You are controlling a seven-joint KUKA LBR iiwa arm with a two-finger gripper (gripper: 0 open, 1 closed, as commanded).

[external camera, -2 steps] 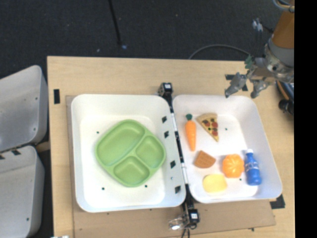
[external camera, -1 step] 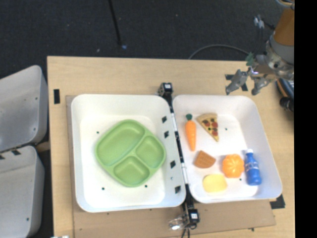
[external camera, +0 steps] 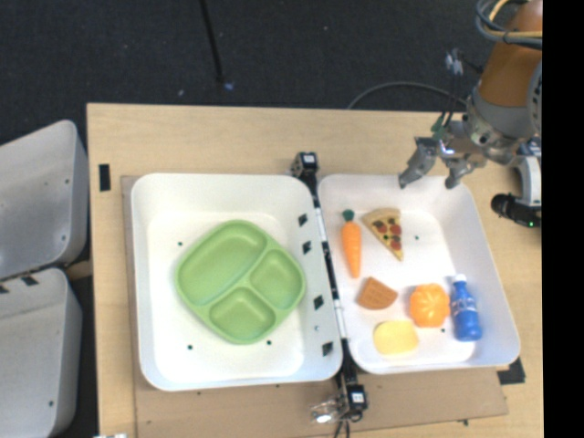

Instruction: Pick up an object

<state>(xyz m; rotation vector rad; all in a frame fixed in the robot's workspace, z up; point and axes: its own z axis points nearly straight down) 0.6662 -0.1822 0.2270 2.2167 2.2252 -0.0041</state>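
Observation:
The right bin (external camera: 456, 210) holds several toy foods: a carrot (external camera: 351, 248), a pizza slice (external camera: 386, 230), a brown bread piece (external camera: 376, 295), an orange (external camera: 428, 305), a yellow lemon-like piece (external camera: 395, 338) and a blue bottle (external camera: 464, 310). My gripper (external camera: 431, 173) hangs over the bin's far edge, up and to the right of the pizza slice. Its two fingers are spread apart, with nothing between them.
The left bin (external camera: 155, 336) bears a green divided plate (external camera: 240, 281). A row of black clips runs along the seam between the bins (external camera: 321, 272). A cable (external camera: 383, 91) loops behind the right bin. The arm's orange band (external camera: 509, 62) stands at the far right.

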